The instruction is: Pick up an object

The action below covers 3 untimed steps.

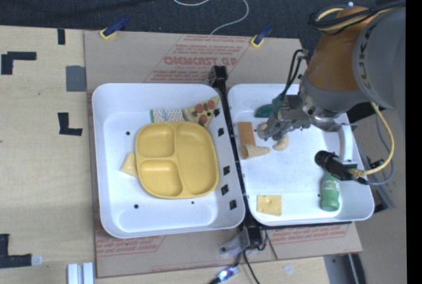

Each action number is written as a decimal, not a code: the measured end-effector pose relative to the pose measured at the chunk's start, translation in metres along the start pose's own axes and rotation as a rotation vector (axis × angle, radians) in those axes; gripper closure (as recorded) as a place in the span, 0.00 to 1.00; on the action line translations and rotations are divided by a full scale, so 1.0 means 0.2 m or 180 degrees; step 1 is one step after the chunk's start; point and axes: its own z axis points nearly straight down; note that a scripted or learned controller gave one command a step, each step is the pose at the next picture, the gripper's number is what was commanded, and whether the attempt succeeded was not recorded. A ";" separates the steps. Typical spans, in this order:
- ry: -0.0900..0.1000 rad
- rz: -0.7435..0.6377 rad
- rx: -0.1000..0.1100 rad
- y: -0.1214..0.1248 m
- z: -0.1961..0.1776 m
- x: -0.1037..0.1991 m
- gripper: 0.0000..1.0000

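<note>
Camera view is looking down on a desk (39, 144) carrying two shallow white bins side by side. A grey arm (359, 58) with an orange band is reaching in from the right of the frame, and its claw (277, 126) is hanging low over the upper middle of the right bin (297, 184). Whether the claw is open or closed cannot be told. Just beside the claw, pale tan pieces (254, 144) are lying near the bin's left wall. A yellow square piece (268, 204) is sitting toward the lower middle of that bin, and a green bottle (330, 195) is lying at its lower right. In the left bin (112, 210), a yellow divided plate (177, 159) is resting at the centre, with small patterned items (198, 111) just above it.
</note>
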 end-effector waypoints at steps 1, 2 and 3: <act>-0.0001 0.0000 -0.0008 0.11 -0.08 0.22 1.00; -0.0004 0.0005 -0.0002 0.24 -0.02 0.42 1.00; -0.0007 0.0021 0.0002 0.19 -0.05 0.40 1.00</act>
